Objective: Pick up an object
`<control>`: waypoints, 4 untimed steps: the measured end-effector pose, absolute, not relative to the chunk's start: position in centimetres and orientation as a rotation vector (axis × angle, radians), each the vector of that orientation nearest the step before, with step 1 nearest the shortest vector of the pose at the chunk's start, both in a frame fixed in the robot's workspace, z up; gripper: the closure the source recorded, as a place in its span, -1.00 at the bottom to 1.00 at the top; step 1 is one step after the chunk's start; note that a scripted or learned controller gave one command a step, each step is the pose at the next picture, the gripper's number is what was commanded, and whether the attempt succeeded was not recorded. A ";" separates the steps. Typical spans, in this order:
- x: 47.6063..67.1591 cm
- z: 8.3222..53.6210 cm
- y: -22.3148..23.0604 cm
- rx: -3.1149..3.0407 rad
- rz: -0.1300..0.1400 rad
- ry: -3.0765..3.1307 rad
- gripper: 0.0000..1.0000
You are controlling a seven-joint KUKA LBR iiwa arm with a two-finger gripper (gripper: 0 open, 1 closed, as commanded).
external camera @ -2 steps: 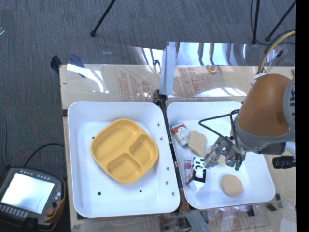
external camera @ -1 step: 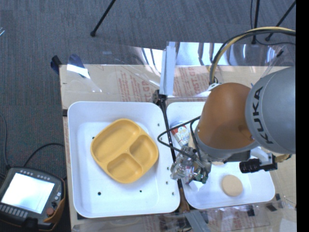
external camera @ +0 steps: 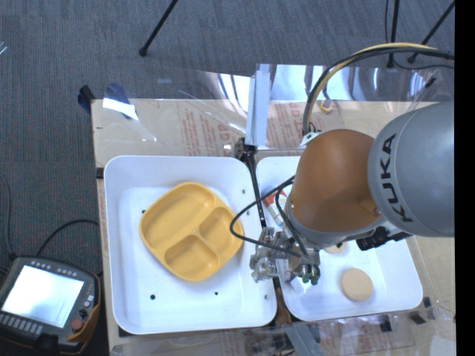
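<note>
two shallow white bins sat side by side on the bench. the left bin [external camera: 119, 199] held a yellow divided plate [external camera: 191, 231], lying flat and turned at an angle, with three compartments facing up. it lay near the middle of that bin, its right edge close to the wall shared with the other bin.

the right bin [external camera: 404, 291] held a round tan disc [external camera: 357, 285], flat on the floor toward the near right corner. a second pale round piece [external camera: 335, 248] peeked out just under the arm's wrist, mostly hidden, so what it was could not be told.

the grey arm [external camera: 415, 169] with its orange band [external camera: 332, 182] reached in from the right and hung over the right bin's left part. the gripper [external camera: 286, 268] was low at the divider between the two bins, near the front of it, with black cables looping beside it. nothing could be seen between its tips. the disc lay apart from the gripper, to its right, and the plate lay just to its left, not touching it.
</note>
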State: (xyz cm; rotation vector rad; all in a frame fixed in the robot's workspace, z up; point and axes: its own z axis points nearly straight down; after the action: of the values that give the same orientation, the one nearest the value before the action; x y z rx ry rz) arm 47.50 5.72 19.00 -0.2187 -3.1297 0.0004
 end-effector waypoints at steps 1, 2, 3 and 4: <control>47.6 18.6 8.1 -0.083 0.000 -3.136 1.00; 47.6 19.5 8.1 -0.079 0.000 -3.135 1.00; 47.7 20.4 8.2 -0.073 0.000 -3.134 1.00; 47.7 21.3 8.3 -0.065 0.000 -3.133 1.00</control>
State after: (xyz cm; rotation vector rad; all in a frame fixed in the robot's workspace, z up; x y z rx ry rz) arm 47.73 8.27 21.25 -0.0648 -3.1333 0.0004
